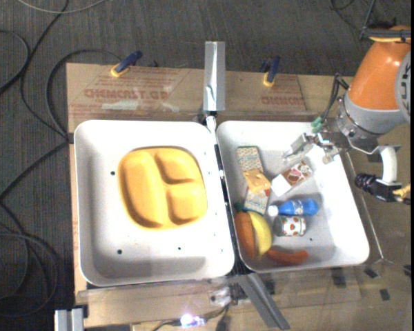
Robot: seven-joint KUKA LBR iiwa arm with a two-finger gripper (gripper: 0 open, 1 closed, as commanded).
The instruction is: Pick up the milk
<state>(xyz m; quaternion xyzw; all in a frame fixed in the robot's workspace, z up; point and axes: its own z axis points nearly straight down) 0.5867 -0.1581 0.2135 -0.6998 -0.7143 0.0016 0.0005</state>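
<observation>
Two shallow white bins side by side on one bench: left bin (90,205) and right bin (345,212), meeting along a shared middle edge. In the left bin, one yellow compartment tray (163,186), lying flat near the centre, three sections visible. Beyond the bins, on the cardboard backing, two clamps with yellow and blue handles (126,63), one toward the left, one further right. In the right bin, a crowded cluster: one flat patterned packet (248,160) along the left wall, one orange-and-yellow carton (257,185) just below it, one carrot (244,232) and one banana (261,232) touching side by side at the near left, one red chili or sausage shape (287,256) along the near wall, one small can (290,226) just right of the banana, one blue-and-white bottle (294,207) lying on its side just above the can. One small milk carton (293,177), white with a red patch, tilted, lying in the upper middle of the right bin, between the orange-and-yellow carton and the far right corner. One gripper (310,145) just above and right of the milk, close by, nothing seen between the fingers; spacing of the jaws impossible to tell from this slant. Behind it, one grey arm with orange band (376,81), reaching in from the right.
</observation>
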